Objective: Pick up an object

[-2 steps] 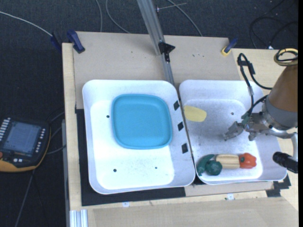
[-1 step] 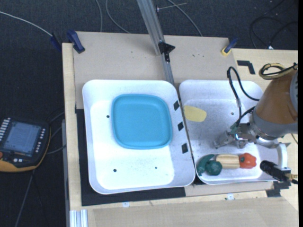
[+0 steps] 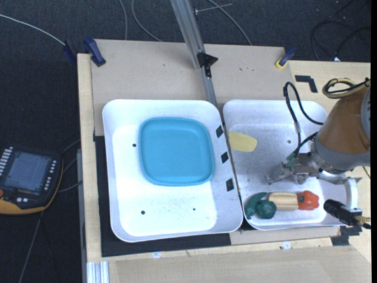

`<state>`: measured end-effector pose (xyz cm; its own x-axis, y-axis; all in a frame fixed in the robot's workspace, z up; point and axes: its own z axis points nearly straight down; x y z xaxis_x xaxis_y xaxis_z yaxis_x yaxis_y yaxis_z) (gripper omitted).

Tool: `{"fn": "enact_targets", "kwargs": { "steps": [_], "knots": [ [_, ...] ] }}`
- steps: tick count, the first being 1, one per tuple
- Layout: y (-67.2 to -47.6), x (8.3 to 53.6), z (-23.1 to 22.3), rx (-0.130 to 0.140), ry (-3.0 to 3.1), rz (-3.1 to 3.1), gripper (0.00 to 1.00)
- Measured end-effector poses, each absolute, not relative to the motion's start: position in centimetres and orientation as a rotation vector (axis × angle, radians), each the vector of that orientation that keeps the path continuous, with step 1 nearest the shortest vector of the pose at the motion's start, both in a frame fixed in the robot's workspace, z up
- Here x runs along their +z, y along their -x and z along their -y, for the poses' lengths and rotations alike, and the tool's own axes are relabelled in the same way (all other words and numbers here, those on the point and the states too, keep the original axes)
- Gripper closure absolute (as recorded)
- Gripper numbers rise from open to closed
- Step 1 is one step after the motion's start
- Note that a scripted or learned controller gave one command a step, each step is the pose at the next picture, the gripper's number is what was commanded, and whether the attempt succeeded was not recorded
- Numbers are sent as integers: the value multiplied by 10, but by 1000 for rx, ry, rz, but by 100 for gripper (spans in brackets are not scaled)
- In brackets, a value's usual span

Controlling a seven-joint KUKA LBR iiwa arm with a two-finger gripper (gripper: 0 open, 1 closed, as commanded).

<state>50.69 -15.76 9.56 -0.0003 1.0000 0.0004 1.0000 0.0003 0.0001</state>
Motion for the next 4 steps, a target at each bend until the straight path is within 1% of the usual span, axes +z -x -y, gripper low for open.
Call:
{"fn": "enact_targets", "kwargs": {
  "steps": [1,2,3,4],
  "knots": [
    [-507,106,157,-1,2221,2222,100],
    [-505,168,154,-4,2223,2225,100],
    [-507,228,161,-5,2225,2225,100],
    [-508,254,161,-3,2223,2224,100]
  ]
}}
